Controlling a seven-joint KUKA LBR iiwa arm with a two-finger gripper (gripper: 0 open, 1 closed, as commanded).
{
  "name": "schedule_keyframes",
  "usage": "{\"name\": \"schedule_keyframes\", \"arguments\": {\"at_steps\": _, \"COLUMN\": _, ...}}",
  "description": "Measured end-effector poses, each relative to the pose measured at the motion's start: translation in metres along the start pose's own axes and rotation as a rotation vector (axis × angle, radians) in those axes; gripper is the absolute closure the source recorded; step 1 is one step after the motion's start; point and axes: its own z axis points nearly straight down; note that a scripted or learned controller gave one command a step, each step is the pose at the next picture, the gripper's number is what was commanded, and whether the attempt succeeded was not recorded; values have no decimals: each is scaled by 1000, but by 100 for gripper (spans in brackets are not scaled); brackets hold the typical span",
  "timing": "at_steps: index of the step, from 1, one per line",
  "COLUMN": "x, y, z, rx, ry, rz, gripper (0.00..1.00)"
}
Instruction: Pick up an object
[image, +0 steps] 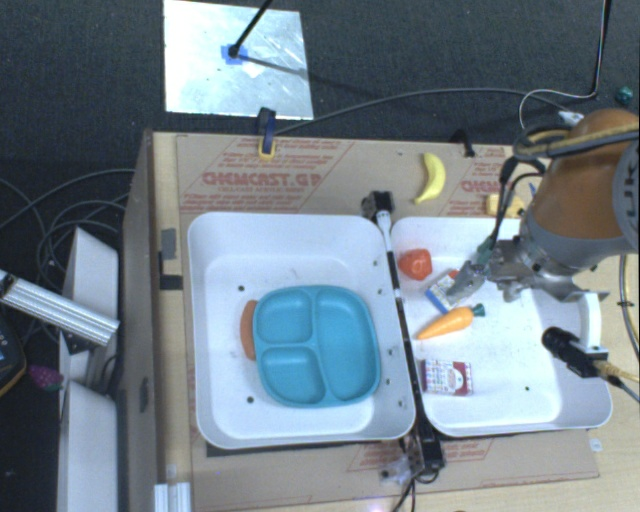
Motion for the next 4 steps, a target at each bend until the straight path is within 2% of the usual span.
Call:
{"name": "schedule_keyframes", "arguments": {"at_steps": 1, "x": -28, "y": 34, "z": 125, "rx": -1, "ry": -1, "rz": 2, "gripper": 0}}
{"name": "schedule_keyframes", "arguments": {"at_steps": 2, "x": -28, "y": 35, "z": 115, "rx": -3, "ry": -1, "rz": 1, "gripper": 100}}
{"name": "schedule_keyframes", "arguments": {"at_steps": 3, "x": -28, "y": 35, "z": 115, "rx": -2, "ry": 0, "rz": 2, "gripper": 0}}
{"name": "schedule_keyframes", "arguments": {"at_steps": 4, "x": -36, "y": 123, "z": 72, "rx": -4, "ry": -2, "rz": -1, "gripper": 0}}
